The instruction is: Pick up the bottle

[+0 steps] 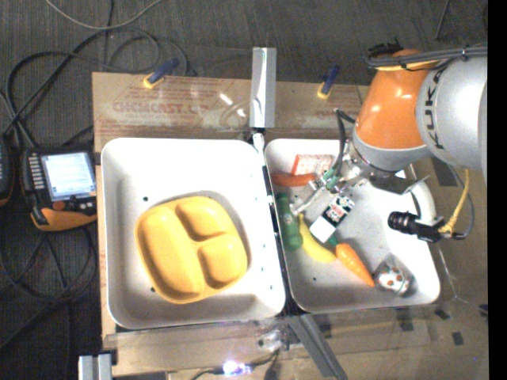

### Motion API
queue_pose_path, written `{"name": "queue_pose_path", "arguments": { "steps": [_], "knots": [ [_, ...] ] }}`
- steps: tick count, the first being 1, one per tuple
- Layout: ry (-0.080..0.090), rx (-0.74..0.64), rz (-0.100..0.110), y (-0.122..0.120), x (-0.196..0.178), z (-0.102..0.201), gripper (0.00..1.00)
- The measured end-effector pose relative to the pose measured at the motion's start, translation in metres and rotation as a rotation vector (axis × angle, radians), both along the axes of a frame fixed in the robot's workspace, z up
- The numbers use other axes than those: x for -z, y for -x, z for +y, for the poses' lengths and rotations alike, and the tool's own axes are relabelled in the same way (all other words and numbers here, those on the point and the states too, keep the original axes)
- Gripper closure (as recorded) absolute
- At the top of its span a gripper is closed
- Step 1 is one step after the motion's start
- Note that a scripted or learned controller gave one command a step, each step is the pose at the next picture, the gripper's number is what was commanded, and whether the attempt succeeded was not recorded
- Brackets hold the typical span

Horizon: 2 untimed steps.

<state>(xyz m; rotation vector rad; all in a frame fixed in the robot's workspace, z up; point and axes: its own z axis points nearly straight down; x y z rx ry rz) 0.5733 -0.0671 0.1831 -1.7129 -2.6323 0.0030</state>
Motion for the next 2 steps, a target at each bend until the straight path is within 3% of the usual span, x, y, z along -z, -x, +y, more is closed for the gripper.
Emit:
{"name": "queue_pose_path", "arguments": {
  "steps": [1,2],
  "knots": [
    [0.003,0.214,-0.003,-0.058,-0.160,-0.001,0.00],
    [0.002,0.289,-0.002,-0.086,-0.176,-0.007,0.00]
  ]
}}
